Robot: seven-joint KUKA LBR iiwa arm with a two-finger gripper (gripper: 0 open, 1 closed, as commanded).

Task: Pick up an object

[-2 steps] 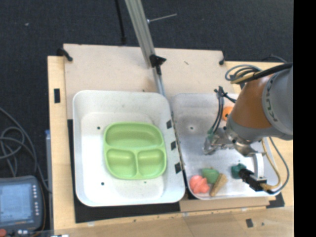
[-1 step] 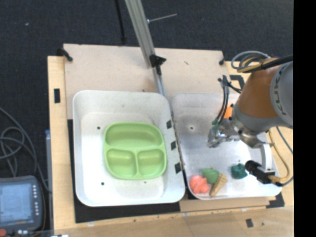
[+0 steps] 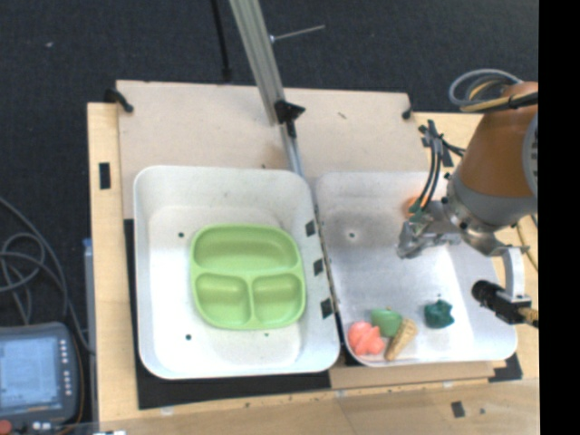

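Nothing is picked yet: your gripper (image 3: 415, 241), whose closure I cannot tell, hangs mid-right above the right bin (image 3: 362, 208); the toys (image 3: 399, 327) lie lower right.

A light-green, three-compartment plastic tray (image 3: 246, 275) lay near the middle of the left shallow white bin (image 3: 163, 198). Beyond the bench's front-left corner stood a small grey device (image 3: 32, 370), possibly a screened control pendant.
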